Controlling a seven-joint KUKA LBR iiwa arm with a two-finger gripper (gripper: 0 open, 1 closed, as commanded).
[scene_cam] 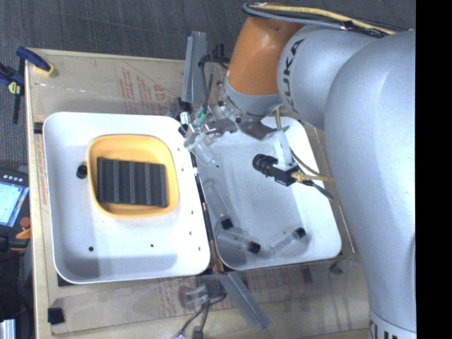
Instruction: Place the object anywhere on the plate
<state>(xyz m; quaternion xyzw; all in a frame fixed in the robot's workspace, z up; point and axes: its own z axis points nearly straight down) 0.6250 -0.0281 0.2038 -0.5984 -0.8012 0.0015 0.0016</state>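
Observation:
A yellow plate [132, 147] with a dark ridged centre lies in the left bin [106, 263]. My gripper [200, 138] hangs low over the upper left corner of the right bin [321, 242], close to the wall between the two bins. It is partly hidden under the orange wrist band. Clear tube-like objects with black ends lie along the right bin's lower edge: one [224, 221] by the left wall, one [251, 246] at the front, one [291, 239] to the right. Nothing can be made out in the gripper.
A small dark item [82, 170] sits just left of the plate. The big grey arm [367, 154] covers the right bin's right side, and a black connector with a cable [272, 167] hangs over its middle. Wooden bench edges ring both bins.

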